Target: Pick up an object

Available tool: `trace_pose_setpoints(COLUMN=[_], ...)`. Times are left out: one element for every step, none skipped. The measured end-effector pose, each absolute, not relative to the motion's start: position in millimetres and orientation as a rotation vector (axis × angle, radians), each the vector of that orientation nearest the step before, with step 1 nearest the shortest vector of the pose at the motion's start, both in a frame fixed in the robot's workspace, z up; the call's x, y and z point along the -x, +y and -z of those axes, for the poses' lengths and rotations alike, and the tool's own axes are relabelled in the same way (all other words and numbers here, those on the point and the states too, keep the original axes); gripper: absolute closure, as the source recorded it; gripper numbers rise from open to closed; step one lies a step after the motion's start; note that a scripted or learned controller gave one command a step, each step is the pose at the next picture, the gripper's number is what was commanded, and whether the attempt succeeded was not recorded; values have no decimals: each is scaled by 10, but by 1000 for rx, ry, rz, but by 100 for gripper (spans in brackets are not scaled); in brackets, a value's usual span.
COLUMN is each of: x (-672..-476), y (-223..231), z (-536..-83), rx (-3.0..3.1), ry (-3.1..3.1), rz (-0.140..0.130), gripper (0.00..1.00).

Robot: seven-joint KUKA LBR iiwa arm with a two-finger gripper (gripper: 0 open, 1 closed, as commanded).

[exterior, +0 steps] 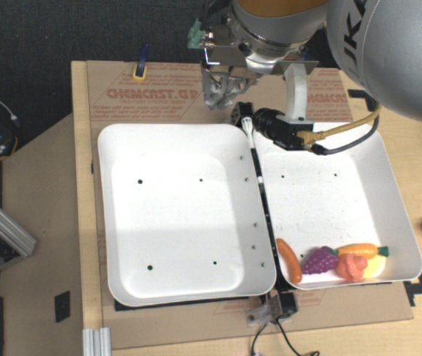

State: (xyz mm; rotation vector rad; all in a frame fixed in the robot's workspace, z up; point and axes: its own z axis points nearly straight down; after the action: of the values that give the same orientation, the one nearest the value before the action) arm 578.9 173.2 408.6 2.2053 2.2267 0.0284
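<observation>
Right bin [388, 191], smooth white plastic, near edge: elongated orange sausage [288, 261], knobbly purple grapes [320, 259], carrot [360, 250]. Pincer [222, 89] above the bins' far rim; grip state cannot be told.

One fixed camera is looking down at a slant over two bins.

It is sitting above the worktop [166, 332] and facing downward and away, so the far edge is lying at the top of the frame and the near edge at the bottom. It is standing far enough back to be taking in both the left bin [114, 199] and the right bin [388, 191] whole, side by side. The arm [388, 35] is coming in from the upper right, looming large because it is nearest the lens.
</observation>
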Motion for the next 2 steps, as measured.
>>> trace_pose_setpoints(x=[-5708,-5861], y=[2242,2239], z=[-3476,-1777], rx=[-2218,-2226], ry=[2232,2224], rz=[10,18], gripper=[100,100])
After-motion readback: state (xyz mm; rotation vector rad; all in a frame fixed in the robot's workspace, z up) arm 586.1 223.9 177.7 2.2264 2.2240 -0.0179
